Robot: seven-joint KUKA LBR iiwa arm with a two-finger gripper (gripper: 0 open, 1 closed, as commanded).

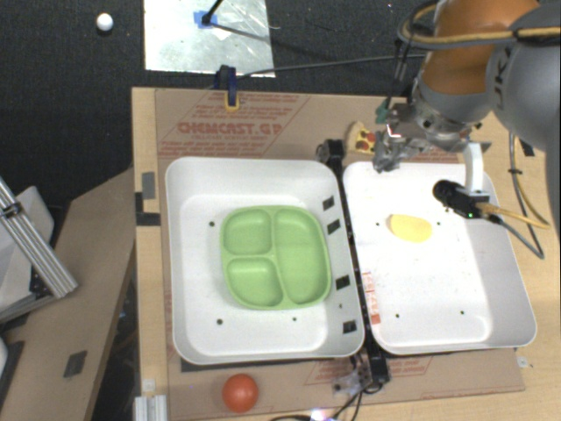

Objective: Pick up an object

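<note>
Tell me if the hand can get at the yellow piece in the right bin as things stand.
Probably yes. The yellow piece lies flat and alone on the right bin floor, with nothing on or beside it. The hand hangs at that bin's far edge, so the way down looks free.

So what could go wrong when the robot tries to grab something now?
The tool sits at the far rim of the right bin, not over the flat yellow object, so it might close on nothing. That yellow object looks very flat, so it could be hard to grab. The green divided plate lies in the left bin, further from the arm.
</note>
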